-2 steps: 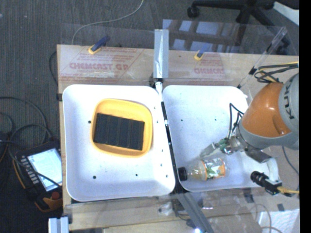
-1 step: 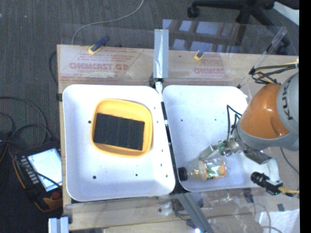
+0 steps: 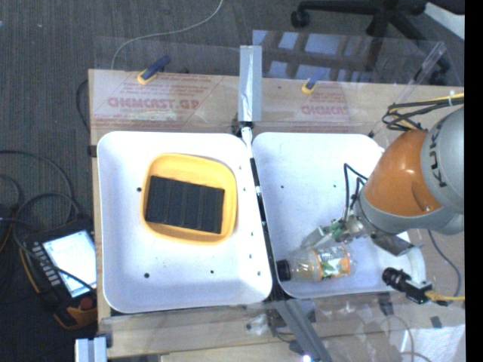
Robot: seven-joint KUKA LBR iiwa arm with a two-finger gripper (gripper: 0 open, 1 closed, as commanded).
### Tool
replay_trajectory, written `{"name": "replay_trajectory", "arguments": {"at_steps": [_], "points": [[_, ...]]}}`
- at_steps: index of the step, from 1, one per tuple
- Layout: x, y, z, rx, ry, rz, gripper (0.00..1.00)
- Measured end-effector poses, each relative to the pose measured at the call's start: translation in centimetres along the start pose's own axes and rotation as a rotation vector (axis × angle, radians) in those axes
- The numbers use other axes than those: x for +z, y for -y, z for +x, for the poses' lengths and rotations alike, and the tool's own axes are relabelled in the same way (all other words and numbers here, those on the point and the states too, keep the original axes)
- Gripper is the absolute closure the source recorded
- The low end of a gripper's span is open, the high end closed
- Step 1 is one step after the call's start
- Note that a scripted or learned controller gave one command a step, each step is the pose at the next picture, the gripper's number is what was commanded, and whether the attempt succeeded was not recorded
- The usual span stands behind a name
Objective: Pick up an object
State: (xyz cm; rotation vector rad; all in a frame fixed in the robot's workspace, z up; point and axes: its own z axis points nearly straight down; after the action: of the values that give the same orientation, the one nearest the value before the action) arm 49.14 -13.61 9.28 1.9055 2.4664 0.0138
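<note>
We take the right bin (image 3: 302, 164) as our reference throughout. The largest item is the arm (image 3: 411, 179), grey with an orange band, which reaches in over this bin's right side. Across the divider from it lies the left bin (image 3: 121, 270), holding a yellow tray (image 3: 189, 166) with a dark ribbed block (image 3: 185, 204) seated in it.

Within the reference bin, against its near edge, we note a clear plastic bottle (image 3: 317, 265) lying on its side, dark cap pointing toward the divider. The gripper (image 3: 337, 232) sits low over the bin's near half, just above the bottle's body. Whether it is open or closed on anything we cannot tell; the wrist and glare obscure it.

In our judgement the step in hand is the descent onto the bottle. To do it well, the grasp should straddle the bottle's narrow width, centred on the body, since a round, smooth item near a wall may roll or slip.
</note>
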Motion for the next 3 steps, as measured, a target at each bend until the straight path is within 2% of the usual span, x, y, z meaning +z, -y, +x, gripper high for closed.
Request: {"name": "replay_trajectory", "arguments": {"at_steps": [1,2,3], "points": [[-1.5,1.2,-1.9,0.119,-0.015,0.024,0.0],[0.1,0.4,0.1,0.134,-0.002,0.012,0.0],[0.1,0.8,-3.2,0.41,-0.009,0.006,0.0]]}}
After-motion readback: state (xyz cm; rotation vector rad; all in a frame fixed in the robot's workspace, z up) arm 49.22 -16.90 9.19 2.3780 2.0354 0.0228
